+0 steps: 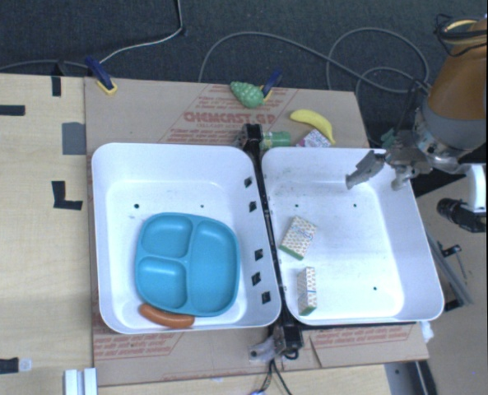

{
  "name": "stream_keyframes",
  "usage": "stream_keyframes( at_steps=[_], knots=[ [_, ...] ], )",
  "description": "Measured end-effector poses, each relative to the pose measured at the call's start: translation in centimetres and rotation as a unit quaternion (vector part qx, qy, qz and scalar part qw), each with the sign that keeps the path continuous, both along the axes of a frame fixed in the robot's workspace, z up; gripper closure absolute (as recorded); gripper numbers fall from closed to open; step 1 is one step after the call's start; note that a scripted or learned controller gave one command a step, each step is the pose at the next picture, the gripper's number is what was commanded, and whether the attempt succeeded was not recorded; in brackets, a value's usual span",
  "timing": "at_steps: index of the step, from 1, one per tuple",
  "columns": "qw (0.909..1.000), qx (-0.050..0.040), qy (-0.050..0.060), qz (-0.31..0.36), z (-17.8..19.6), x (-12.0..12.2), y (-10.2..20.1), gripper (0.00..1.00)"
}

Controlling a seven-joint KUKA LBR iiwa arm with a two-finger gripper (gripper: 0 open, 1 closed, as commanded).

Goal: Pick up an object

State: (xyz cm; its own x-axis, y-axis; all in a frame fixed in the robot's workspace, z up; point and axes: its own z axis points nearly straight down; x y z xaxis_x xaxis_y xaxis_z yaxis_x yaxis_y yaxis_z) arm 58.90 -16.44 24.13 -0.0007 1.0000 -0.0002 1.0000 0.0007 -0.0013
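White plastic makes up the two shallow bins on the cardboard-covered worktop (186,126): the left bin (116,220) and the right bin (392,245), set side by side and joined along their shared edge, probably so things can be carried from one to the other. The end effector (378,169) hangs over the upper right corner of the right bin, its two dark fingers spread apart with nothing between them, which suits an approach before a grasp has been tried. Well below and to its left lie two candidates for picking, both in the right bin: a patterned sponge (298,237) with a green underside, tilted near the divider, and a small printed box (307,290) lying near the bin's lower edge; they are near each other but apart. In the left bin sits one blue divided plate (188,262) with three compartments, and one orange sausage (167,317) lies just beside its lower rim. Outside the bins, on the cardboard above them, rest one yellow banana (312,124) and one green toy (247,94), out of the likely working area.
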Motion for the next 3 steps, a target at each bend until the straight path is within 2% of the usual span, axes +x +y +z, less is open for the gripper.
stream_keyframes(
  at_steps=[1, 2, 3],
  knots=[
    [1.0000, 0.0007, 0.001, 0.001, -12.3, -1.1, 6.6, 0.00],
    [1.0000, -0.0001, -0.001, 0.000, -15.5, -1.5, 7.0, 0.00],
    [1.0000, -0.0005, -0.002, 0.001, -15.6, 8.0, 6.8, 0.00]
  ],
)
